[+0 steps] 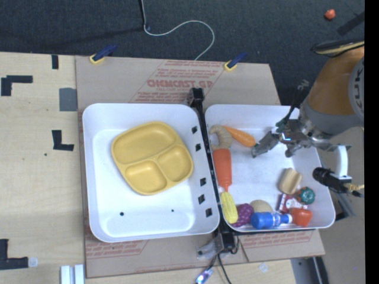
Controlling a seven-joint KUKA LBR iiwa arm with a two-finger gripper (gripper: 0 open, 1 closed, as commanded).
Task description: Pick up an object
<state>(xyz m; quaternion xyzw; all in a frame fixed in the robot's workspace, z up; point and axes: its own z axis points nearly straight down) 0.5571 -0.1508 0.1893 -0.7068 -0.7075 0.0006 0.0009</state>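
My gripper (273, 151) hangs over the upper middle of the right bin (260, 173), fingers spread open with nothing between them. Just left of it lies a small orange carrot (240, 136) beside a beige piece (221, 136). A long orange-red piece (222, 167) and a corn cob (228, 205) lie along the bin's left wall. Along the front edge sit purple grapes (243, 211), a blue bottle (267, 220), a tan round item (260, 206), a red item (301, 217), a green ball (307, 195) and a tan bread-like piece (289, 181).
The left bin (98, 206) holds a yellow divided plate (153, 157). A black divider (203, 152) runs between the bins. The grey and orange arm (334, 96) enters from the right. A white cable (177, 28) trails behind the bins.
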